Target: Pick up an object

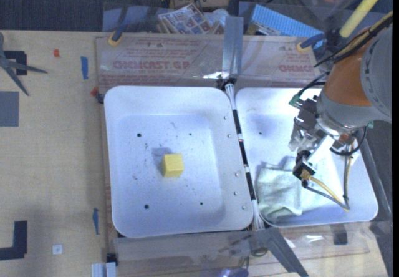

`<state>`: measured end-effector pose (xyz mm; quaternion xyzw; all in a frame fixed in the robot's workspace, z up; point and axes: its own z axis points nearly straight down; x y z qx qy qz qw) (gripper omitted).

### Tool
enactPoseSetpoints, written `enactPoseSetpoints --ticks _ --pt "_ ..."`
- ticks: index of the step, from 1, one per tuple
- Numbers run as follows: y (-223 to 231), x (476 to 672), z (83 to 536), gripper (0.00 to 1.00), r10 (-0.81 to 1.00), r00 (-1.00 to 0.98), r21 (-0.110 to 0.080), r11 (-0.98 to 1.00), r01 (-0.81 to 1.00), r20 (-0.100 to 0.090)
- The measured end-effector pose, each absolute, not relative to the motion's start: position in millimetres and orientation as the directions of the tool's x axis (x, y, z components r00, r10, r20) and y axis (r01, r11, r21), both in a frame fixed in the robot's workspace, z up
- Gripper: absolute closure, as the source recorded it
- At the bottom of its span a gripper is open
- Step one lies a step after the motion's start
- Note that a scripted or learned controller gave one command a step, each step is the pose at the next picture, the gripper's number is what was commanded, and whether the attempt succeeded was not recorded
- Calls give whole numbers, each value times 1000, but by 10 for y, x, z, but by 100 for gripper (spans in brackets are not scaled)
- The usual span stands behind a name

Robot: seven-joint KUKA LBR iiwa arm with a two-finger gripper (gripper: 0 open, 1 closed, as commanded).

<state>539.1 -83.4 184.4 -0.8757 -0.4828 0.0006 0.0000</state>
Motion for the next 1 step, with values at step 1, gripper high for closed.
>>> enactPoseSetpoints --ticks 1 --pt "-860 5321 1841 100 566 824 -1 -824 566 -2"
